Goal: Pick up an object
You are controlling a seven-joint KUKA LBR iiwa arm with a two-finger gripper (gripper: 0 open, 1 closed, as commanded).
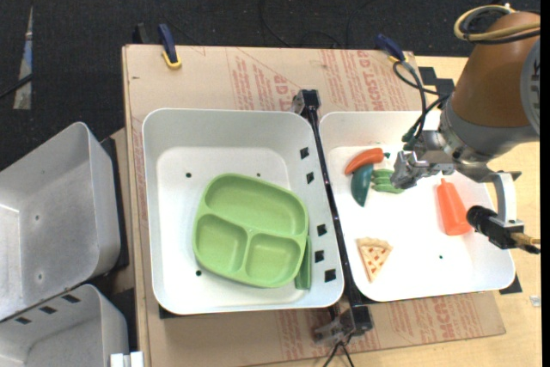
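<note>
In the right bin (481, 271) lie a red-orange pepper (364, 159), a dark green vegetable (361, 183), a small light green piece (384, 182), an orange carrot (450, 206) and a pizza slice (374, 256). My gripper (409, 169) hangs low over the bin's upper middle. It is just right of the light green piece and left of the carrot. The wrist hides whatever lies directly under it.
The left bin (172, 150) holds a green divided plate (249, 229). A black divider with clips (325, 202) runs between the bins. Other white bins (51, 219) stand off the bench at the left. Cables (412, 77) trail behind the right bin.
</note>
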